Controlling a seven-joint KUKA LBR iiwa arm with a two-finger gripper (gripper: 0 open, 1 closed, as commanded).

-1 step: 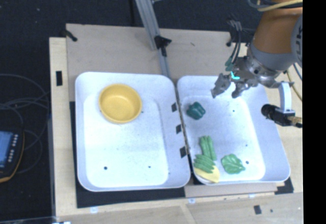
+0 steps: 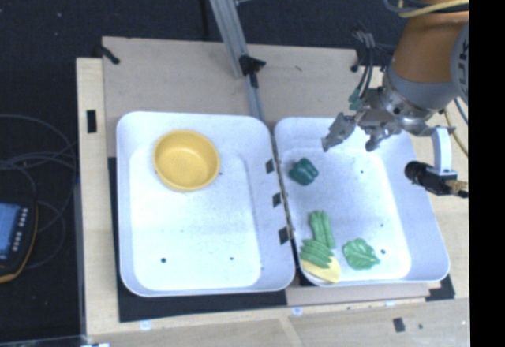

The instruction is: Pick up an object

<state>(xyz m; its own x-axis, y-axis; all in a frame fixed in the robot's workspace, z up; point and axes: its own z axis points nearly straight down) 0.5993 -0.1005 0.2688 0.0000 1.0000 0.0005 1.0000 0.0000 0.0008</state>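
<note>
Near right bin's [image 2: 394,180] left wall, upper part, sits dark-green pepper [image 2: 303,172]; prob. light, hard plastic, smooth & rounded, so may slip; best pinched across its body. Nearer front: green-yellow veg [image 2: 319,247] & leafy green piece [image 2: 360,254]. Yellow bowl [image 2: 186,160] in left bin [image 2: 197,251]. Gripper [image 2: 352,132] hangs above pepper's far-right side, fingers spread wide w/ nothing between; touching nothing.

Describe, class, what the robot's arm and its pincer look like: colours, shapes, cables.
The arm is a thick rounded tube, orange above the wrist and grey below. Thin looped cables sit at its top and dark wires run down its side. The pincer is small, grey metal, with two short fingers.
</note>
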